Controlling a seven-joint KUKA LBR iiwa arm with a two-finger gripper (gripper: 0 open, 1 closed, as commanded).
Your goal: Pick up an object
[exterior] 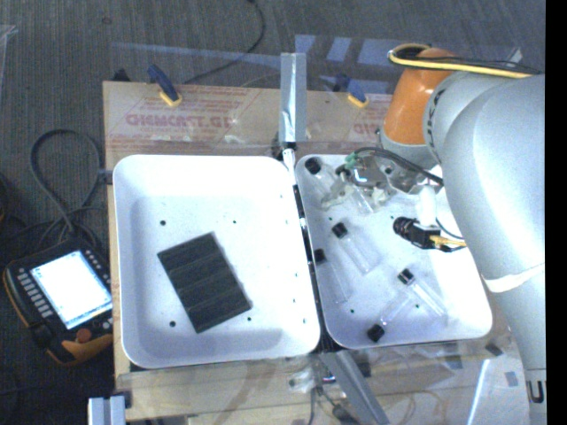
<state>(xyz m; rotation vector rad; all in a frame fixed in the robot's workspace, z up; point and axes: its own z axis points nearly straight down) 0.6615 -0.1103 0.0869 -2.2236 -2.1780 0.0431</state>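
Two shallow white plastic bins: left bin (133,237), right bin (461,321), both speckled with small dark dots. Flat rectangular black ribbed pad (204,282), parallel grooves. Big grey robot arm (496,175), orange band (409,113). Light brown wooden bench board (204,118), faded red lettering. Blue-yellow clamps (164,84).

A robotics lab: a grey arm (496,193) reaches over two white bins (133,193) on a clamped plywood surface (195,113), with a teach pendant (62,295) and cables (53,153) on carpet.
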